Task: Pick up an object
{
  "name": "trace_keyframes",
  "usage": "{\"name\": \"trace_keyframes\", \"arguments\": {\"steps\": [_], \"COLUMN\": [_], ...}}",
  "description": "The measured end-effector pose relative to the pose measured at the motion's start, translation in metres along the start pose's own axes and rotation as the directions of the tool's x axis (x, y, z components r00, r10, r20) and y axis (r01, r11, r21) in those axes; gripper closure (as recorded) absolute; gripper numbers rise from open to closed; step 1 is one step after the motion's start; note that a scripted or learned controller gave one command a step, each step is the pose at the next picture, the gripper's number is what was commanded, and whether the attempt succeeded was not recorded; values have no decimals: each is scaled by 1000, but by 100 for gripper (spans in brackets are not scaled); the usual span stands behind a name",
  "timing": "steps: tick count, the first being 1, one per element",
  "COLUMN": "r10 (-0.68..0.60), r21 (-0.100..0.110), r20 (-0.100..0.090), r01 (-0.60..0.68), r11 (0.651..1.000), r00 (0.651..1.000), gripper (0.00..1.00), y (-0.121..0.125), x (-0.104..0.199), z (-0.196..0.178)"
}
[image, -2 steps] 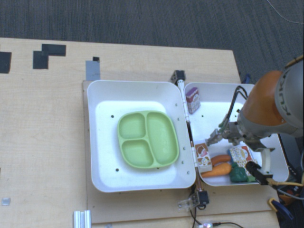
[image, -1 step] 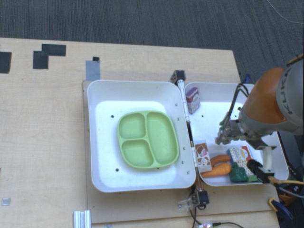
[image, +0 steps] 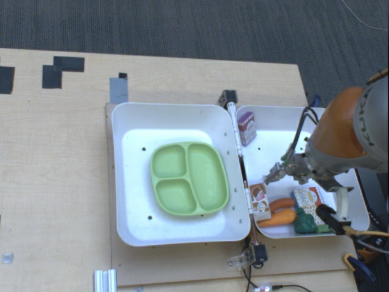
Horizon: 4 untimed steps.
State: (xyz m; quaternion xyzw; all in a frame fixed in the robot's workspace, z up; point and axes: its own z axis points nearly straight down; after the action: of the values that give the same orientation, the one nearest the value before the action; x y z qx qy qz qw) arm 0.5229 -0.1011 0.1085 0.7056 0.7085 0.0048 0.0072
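From my remote station I record two shallow white bins on the pale wooden bench (image: 55, 163). The left white bin (image: 130, 224) holds a light green plastic plate with three compartments (image: 189, 179), lying flat near the bin's middle.

All pickable items sit in the right white bin (image: 276, 123). A small purple and white carton (image: 247, 128) rests near that bin's far left corner, against the wall shared with the left bin. At the near left corner a small white printed card or packet (image: 260, 201) lies beside the shared wall. Just right of it lie an orange carrot-shaped toy (image: 276, 218) and a reddish sausage-shaped piece (image: 282, 204), touching or nearly so. Further right sit a dark green leafy toy (image: 305, 223) and a white printed packet (image: 309, 198).

The grey arm with its orange band (image: 340, 126) hangs over the bin's right half. The gripper (image: 276, 172) is above the bin floor, beyond the card. I cannot tell how far its jaws are apart, nor that it has anything in its grasp.
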Motion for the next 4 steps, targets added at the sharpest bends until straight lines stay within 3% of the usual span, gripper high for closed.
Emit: {"name": "trace_keyframes", "arguments": {"steps": [1,2,3,4], "r10": [10,6,10,7], "r21": [-25,-12,-15,-16], "r20": [19,7,14,9], "r01": [-10,-6,-9,-7], "r11": [1000,1000,1000,1000], "r00": [1000,1000,1000,1000], "gripper": [0,100,0,100], "y": [-26,-28,-28,-26], "x": [8,12,8,11], "z": [15,7,7,-3]}}
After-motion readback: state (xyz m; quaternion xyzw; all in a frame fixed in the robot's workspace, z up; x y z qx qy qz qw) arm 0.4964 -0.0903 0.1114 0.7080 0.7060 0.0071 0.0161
